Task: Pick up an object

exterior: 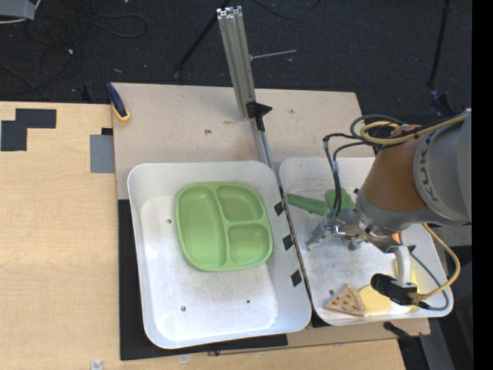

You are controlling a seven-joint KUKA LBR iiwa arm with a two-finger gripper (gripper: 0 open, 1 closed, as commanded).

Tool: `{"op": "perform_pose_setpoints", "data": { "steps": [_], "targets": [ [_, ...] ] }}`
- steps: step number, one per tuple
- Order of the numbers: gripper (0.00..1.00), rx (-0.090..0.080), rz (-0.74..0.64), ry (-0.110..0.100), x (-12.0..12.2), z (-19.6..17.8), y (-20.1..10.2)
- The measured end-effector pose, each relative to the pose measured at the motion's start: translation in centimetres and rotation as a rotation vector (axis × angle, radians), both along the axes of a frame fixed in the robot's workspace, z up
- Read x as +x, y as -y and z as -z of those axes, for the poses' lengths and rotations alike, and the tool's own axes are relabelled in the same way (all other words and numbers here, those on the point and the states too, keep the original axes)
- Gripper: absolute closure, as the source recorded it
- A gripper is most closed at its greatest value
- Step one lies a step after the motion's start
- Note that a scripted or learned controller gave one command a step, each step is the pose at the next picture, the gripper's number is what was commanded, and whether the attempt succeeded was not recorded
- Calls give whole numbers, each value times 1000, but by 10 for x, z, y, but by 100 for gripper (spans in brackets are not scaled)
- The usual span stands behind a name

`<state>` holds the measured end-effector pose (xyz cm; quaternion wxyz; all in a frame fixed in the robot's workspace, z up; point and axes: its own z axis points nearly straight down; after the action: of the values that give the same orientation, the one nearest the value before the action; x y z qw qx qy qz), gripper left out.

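Begin at your left: the left bin (pixel 154 314) holds a green divided plate (pixel 224 227). It lies flat toward the bin's 12 o'clock end, and the floor toward 6 o'clock is bare white.

Past the divider, in the right bin (pixel 333 274), you will find a green elongated piece (pixel 306 203) near the 11 o'clock corner, lying roughly crosswise. The gripper (pixel 323 236) sits low over the bin floor, just beside that piece at its 5 o'clock. You cannot tell from this angle whether the gripper is open or closed, and nothing is visibly held in it.

Toward the bin's 6 o'clock edge lies a tan wedge (pixel 344 303) with a waffle pattern. A pale yellow piece (pixel 375 303) lies against it at 3 o'clock. The arm (pixel 397 183) comes in from 3 o'clock above them.
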<state>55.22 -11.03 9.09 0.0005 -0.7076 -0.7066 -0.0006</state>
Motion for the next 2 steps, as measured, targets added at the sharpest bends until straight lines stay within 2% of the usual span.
{"op": "perform_pose_setpoints", "data": {
  "steps": [1, 2],
  "targets": [
    [100, 2, 4, 5, 2, -13, 0],
    [100, -1, -3, 2, 0, -71, -8]
  ]
}}
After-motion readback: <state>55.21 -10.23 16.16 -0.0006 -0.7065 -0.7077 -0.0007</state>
